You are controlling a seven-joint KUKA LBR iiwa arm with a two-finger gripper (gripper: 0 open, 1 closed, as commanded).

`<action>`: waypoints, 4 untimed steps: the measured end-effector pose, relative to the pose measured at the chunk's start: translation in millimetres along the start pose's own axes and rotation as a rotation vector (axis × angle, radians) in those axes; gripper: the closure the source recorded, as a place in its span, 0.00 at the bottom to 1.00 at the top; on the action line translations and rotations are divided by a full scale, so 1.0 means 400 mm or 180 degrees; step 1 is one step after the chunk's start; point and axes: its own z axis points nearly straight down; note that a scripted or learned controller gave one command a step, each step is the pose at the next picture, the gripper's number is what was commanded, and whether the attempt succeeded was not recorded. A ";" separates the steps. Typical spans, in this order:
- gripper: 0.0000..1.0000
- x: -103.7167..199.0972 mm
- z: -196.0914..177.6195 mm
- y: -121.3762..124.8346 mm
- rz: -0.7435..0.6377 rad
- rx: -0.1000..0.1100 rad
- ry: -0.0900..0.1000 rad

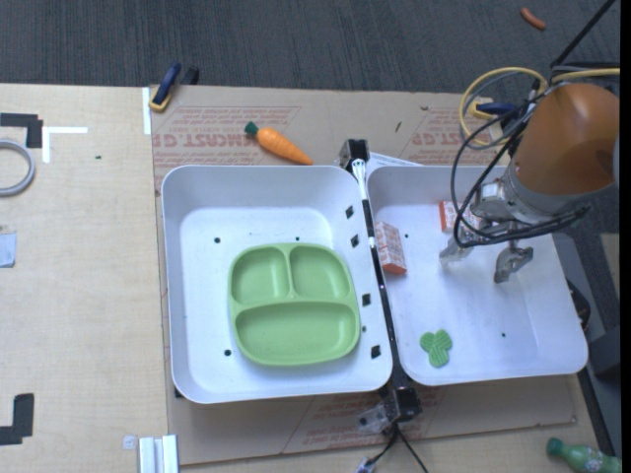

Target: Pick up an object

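green toy [435, 347] near rim, jaws [485, 260] open above

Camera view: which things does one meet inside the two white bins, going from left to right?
green divided plate → small red and white box → green leafy toy → hand

Arm [567, 146] reaching in from right, orange band topmost, wrist pointing down. Claw [486, 258] spread open, two fingers [455, 254] apart, gripping nothing.
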 end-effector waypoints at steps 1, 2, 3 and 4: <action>0.00 0.018 -0.001 -0.146 -0.0225 0.0007 -0.0005; 0.00 -0.088 0.000 -0.109 0.0209 0.0001 -0.0004; 0.00 -0.076 0.001 -0.076 -0.0943 -0.0002 -0.0003; 0.00 0.040 -0.117 -0.153 -0.1729 0.0007 -0.0004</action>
